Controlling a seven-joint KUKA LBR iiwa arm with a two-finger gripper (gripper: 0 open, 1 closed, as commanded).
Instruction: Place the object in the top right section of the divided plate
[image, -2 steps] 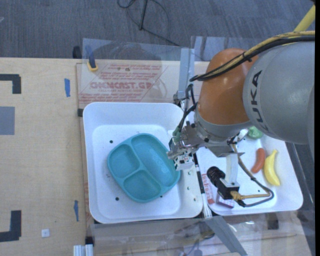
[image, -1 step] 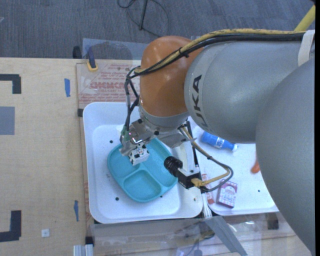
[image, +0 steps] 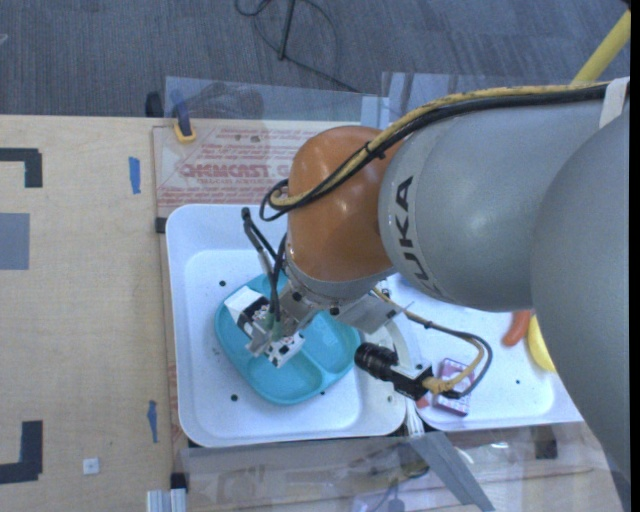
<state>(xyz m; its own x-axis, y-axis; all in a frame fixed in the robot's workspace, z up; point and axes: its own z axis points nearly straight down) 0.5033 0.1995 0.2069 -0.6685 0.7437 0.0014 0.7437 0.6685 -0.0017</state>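
Turquoise divided plate (image: 290, 375) in left white bin (image: 190, 300), under gripper (image: 272, 335).
Finger state impossible to tell; hung low over plate's upper part.

The grey arm with its orange band (image: 340, 205) hides the far right part of the turquoise divided plastic plate (image: 290, 380); the end effector (image: 272, 335) is too cluttered to read; the right white bin (image: 520, 385) is largely covered; the arm runs off the right edge.

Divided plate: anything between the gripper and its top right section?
Nothing visible. The gripper is low over the turquoise divided plastic plate in the left white bin; the arm hides the plate's upper right part.
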